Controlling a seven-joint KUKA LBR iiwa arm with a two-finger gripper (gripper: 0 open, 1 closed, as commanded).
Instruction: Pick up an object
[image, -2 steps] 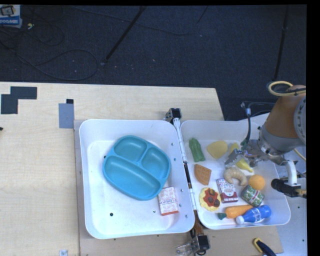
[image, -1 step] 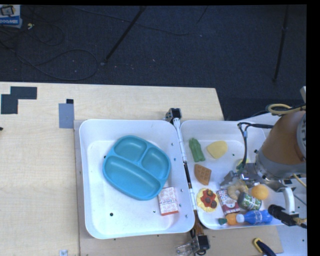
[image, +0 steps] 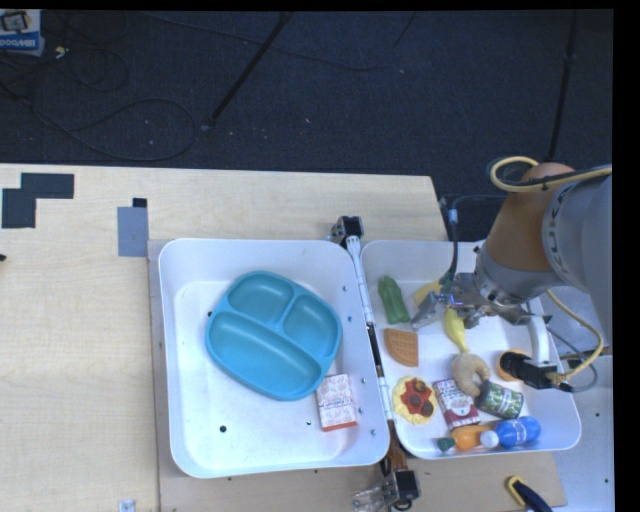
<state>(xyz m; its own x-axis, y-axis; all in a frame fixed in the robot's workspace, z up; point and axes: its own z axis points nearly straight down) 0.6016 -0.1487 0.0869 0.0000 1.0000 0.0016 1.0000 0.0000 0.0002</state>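
Bins sit side by side in the lower middle of the frame on a pale wooden bench (image: 80, 330). The left bin (image: 190, 440) holds a blue divided plate (image: 273, 333) lying flat near its centre, and a small red-and-white carton (image: 336, 402) just beside the plate's lower right edge.

The right bin (image: 565, 425) is crowded — a green pickle-like piece (image: 392, 298) at its upper left, a tan cracker-like piece (image: 402, 347) below it, a round pizza toy (image: 415, 399) lower still, then a red-labelled can (image: 455, 403), a ring-shaped bagel (image: 470, 372), a dark green can (image: 499, 401), an orange piece (image: 466, 437) and a blue bottle (image: 517, 432) along the bottom edge.

The grey arm enters from the right of the frame, its gripper (image: 440, 303) low over the upper middle of the right bin. A yellow banana (image: 455, 326) lies right at the jaws — whether they are spread or pinching it cannot be told from this angle.
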